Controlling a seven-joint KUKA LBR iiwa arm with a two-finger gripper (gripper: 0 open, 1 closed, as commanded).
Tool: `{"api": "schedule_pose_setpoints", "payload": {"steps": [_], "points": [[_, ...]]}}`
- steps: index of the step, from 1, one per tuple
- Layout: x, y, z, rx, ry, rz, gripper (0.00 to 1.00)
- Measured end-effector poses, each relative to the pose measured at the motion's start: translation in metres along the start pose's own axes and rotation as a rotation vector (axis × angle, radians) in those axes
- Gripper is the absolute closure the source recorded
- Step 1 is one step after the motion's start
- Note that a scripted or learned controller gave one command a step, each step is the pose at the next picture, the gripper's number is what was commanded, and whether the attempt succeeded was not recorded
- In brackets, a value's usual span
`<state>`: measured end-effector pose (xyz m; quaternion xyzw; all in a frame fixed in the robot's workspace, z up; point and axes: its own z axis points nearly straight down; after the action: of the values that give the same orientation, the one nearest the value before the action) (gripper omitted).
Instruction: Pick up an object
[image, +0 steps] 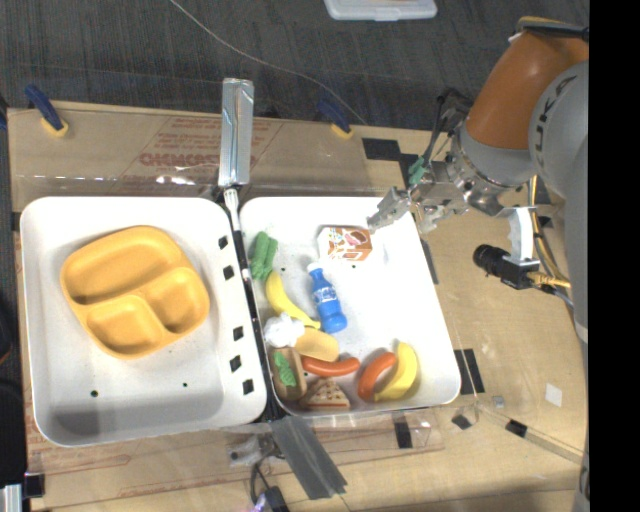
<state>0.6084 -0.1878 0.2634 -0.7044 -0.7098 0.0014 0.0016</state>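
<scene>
The right bin (420, 290) holds several toy foods. A white and orange packet (345, 243) lies near its far edge. A blue bottle (326, 298) lies in the middle, with a yellow banana (284, 298) to its left and a green piece (262, 254) by the divider. At the near edge are a red sausage (331, 366), a red and yellow fruit (391, 372) and a brown wafer (321, 397). My gripper (384, 214) hangs over the bin's far right corner, just right of the packet and apart from it, with nothing seen in its grasp.
The left bin (40, 330) holds a yellow divided plate (134, 289). A metal bar (235, 130) stands upright behind the divider between the bins. The arm's orange band (510, 80) and cables (515, 260) lie to the right of the right bin.
</scene>
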Motion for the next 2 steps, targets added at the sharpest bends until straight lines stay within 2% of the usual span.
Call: {"api": "schedule_pose_setpoints", "payload": {"steps": [1,2], "points": [[0.019,-0.06,0.099,0.005,0.002,0.183,0.0],[0.087,-0.062,0.173,0.001,0.001,0.37,0.0]]}}
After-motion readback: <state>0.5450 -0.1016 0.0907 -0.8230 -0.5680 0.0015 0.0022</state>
